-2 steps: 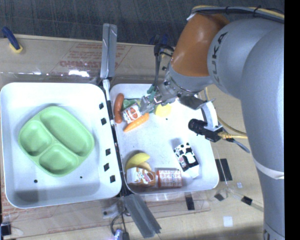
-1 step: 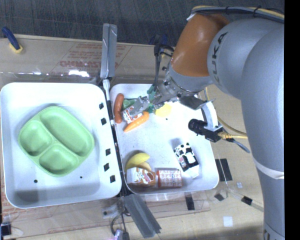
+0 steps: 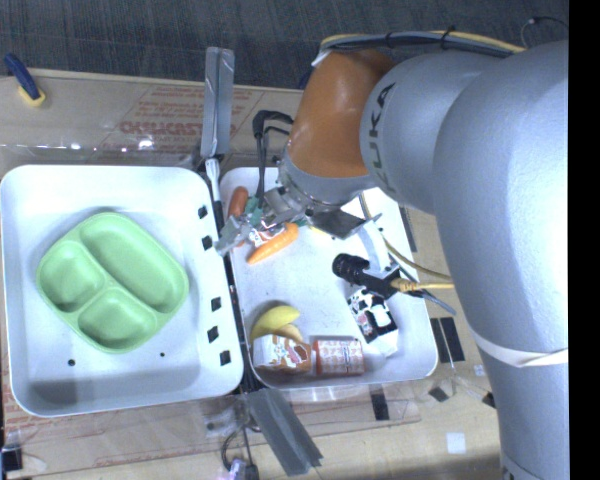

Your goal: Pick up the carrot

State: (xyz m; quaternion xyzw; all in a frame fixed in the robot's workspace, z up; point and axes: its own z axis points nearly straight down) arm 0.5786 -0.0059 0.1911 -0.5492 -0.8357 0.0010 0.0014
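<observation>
The claw [image 3: 260, 220] is down in the right bin [image 3: 420, 353], just above centre frame, right over the carrot [image 3: 273, 246]; whether it is spread or pinched, I cannot tell. The carrot lies slanted on the bin floor near the left wall, its upper end at the claw. This looks like the grasp step. Next it needs a firm close, then a straight lift. Below sit a banana [image 3: 277, 320] and a brown packet [image 3: 310, 356]; the green tray [image 3: 110, 278] fills the left bin [image 3: 40, 388].
</observation>
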